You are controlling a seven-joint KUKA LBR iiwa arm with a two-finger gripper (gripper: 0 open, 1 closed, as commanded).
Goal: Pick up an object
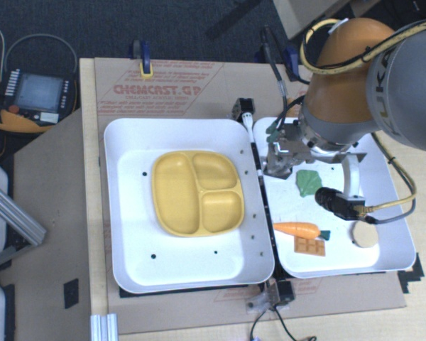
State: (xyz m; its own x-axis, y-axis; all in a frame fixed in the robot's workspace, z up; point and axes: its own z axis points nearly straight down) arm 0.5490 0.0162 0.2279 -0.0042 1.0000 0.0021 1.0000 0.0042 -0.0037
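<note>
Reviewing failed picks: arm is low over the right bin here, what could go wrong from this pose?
1. The gripper sits close to the bin wall, beside the green piece; a descent here may hit the rim or close on nothing.
2. The carrot touches the brown waffle piece, so a grasp there may drag both.
3. The arm hides part of the bin, so items underneath could get knocked.

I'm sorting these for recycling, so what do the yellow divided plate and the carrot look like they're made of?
The yellow divided plate looks like moulded plastic: uniform colour, soft sheen, rounded compartment walls. The carrot seems a plastic toy, judging by its smooth, evenly orange surface, though the view leaves that open.
</note>
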